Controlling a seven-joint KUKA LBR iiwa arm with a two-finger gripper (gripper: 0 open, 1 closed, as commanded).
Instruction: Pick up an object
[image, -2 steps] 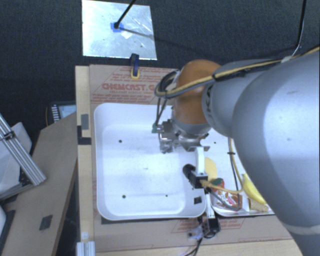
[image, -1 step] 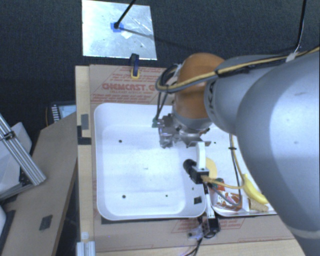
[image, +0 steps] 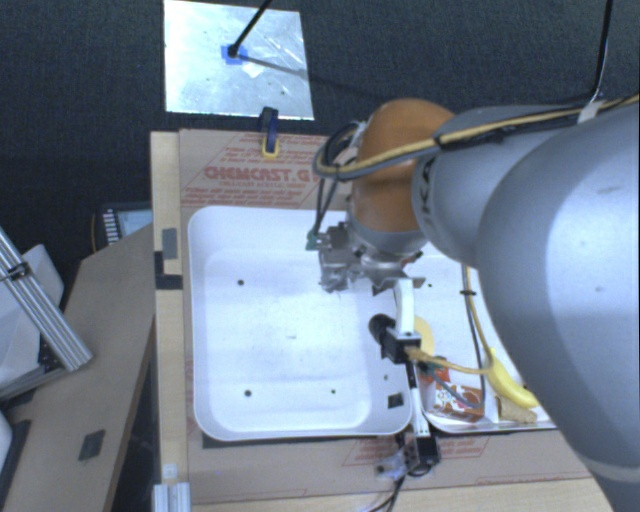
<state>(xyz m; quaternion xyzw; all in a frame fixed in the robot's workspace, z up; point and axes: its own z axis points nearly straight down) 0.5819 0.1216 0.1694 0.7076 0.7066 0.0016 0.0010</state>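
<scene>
Here the gripper (image: 345, 268) hangs over the left bin (image: 215, 330), near the divider it shares with the right bin (image: 455, 420); I cannot tell its state. The likeliest objects lie beyond that divider: a banana (image: 505, 385) and a printed packet (image: 455, 398) just beside it. Judging by this, the arm stands off-target, since nothing lies beneath it.

High fixed camera, slanting down, bins (image: 215, 300)
</scene>
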